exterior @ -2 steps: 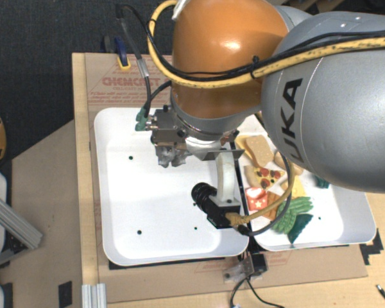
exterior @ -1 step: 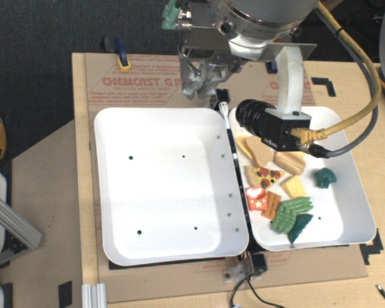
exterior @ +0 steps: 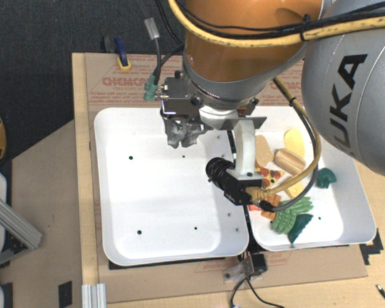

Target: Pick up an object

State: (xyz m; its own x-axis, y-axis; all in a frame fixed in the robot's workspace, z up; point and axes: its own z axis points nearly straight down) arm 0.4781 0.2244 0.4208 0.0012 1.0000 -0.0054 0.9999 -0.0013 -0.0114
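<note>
The fingers (exterior: 179, 135) hang over the back of the left bin (exterior: 147, 197), small and grey against the white; whether they stand wide or narrow cannot be told. The things to pick lie in the right bin (exterior: 346, 218): tan blocks (exterior: 264, 150), a yellow piece (exterior: 296, 142), a green comb-like piece (exterior: 287, 217) and a teal lump (exterior: 325, 176). The arm (exterior: 256, 37) hides that bin's back edge and part of the pile.

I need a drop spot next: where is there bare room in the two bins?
The left bin is bare almost throughout, from its left wall to its right wall; the gripper hangs over its upper middle. The right bin is crowded: wooden cylinder, yellow piece, green toy, teal piece.
</note>
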